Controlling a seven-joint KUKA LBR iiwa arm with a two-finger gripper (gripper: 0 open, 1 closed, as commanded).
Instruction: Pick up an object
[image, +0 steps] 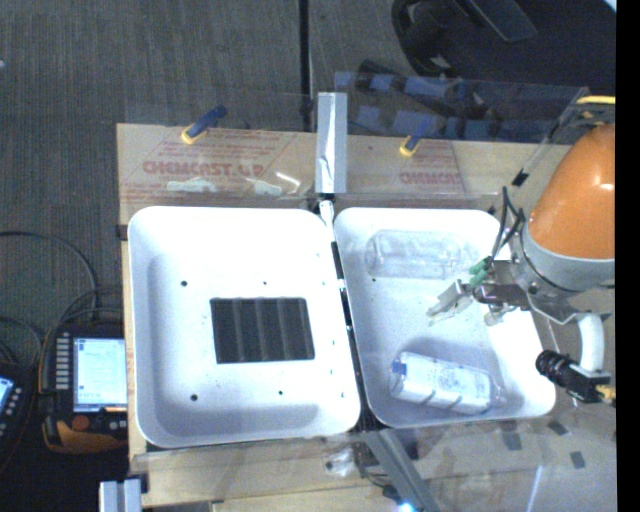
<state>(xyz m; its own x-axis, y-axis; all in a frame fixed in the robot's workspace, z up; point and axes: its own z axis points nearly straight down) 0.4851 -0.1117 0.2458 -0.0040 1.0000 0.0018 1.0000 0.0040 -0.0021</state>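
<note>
where two bins (150, 300) lie, two clear bottles (415, 252)

Arm (575, 215) cut off at right edge.

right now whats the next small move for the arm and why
Probably lower the gripper toward the clear bottle just up and left of it in the right bin. It sits between that bottle and the white labelled bottle, gripping neither as far as the view shows.
</note>
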